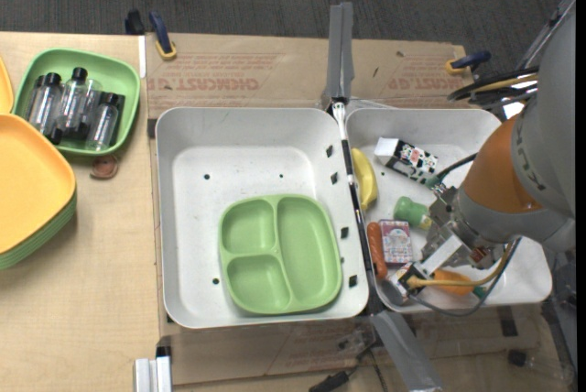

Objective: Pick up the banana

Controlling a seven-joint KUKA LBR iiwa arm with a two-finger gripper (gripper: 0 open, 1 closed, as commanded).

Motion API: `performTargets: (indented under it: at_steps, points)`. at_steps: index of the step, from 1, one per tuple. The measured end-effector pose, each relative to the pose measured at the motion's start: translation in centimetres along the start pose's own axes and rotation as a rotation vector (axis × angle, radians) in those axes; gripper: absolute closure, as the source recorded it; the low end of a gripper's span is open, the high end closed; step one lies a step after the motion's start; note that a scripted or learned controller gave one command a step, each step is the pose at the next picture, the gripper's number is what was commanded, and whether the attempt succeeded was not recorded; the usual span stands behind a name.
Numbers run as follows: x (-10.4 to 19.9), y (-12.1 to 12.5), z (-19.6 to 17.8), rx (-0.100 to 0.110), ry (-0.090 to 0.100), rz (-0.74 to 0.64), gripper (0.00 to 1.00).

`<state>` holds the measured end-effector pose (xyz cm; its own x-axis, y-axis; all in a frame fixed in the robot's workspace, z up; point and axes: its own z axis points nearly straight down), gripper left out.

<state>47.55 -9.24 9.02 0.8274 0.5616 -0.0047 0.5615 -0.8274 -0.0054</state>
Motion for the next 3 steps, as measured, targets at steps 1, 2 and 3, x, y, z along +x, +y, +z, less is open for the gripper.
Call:
performTargets:
  at_steps: [1,2,3]
  points:
    - [0.2,1.6,0.0,-0.002,0.000,0.168,1.00]
    - [2.4,2.7,-0.1,-0.002,0.000,0.078,1.00]
    - [0.3,2.1,-0.6,0.000,0.000,0.069,1.00]
